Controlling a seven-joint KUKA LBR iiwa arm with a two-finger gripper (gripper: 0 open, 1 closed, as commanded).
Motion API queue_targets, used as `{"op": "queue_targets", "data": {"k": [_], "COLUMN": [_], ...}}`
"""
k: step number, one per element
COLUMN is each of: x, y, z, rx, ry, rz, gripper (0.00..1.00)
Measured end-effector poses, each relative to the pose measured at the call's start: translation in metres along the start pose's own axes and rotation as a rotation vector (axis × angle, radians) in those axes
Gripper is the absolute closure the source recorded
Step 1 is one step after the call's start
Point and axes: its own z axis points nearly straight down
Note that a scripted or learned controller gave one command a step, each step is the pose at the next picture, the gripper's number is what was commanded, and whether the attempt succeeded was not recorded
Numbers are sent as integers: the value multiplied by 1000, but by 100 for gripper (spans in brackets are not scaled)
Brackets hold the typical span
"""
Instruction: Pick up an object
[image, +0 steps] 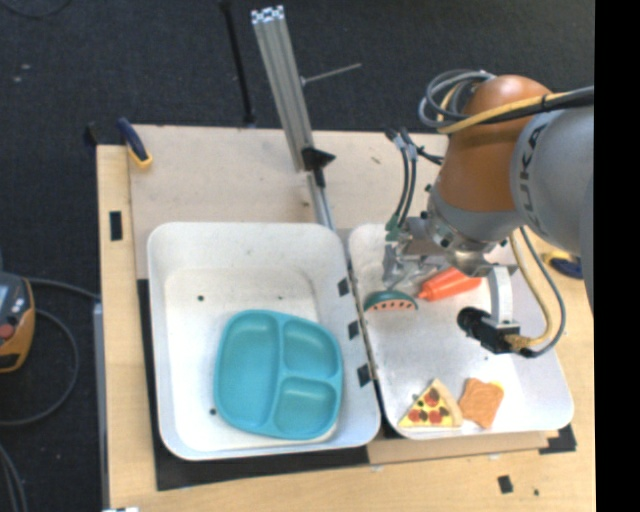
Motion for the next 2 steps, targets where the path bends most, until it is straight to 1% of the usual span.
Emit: {"op": "queue_targets", "data": {"k": [1,2], "x": [52,106], "y": [11,23], "z": [-6,-5], "rx": [0,0], "ry": [1,1], "rz": [-2,-2], "gripper": [100,100]}}
